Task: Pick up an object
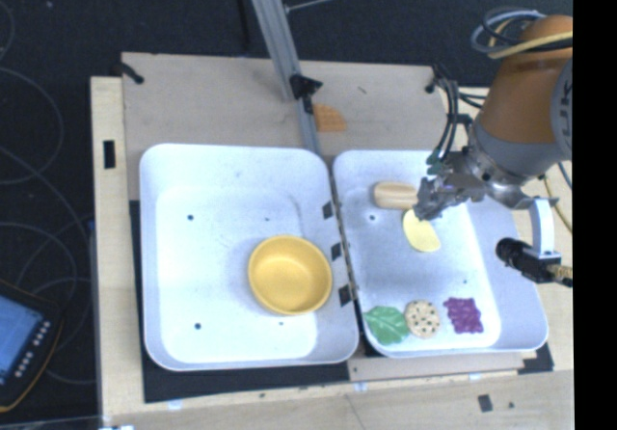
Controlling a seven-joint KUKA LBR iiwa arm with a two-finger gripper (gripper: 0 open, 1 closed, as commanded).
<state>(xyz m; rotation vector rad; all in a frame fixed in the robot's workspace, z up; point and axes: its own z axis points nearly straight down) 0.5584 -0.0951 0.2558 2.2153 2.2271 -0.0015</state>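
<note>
Over the right bin [501, 322], end effector [425, 209] hangs just above the pale yellow piece [422, 234], tan roll [393, 195] beside it. Can't tell its state. Looks like approach step; next move needs a straight descent onto the yellow piece, then closing.

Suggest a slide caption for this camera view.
Gripper over the right bin, above a pale yellow piece; yellow bowl in the left.
</note>
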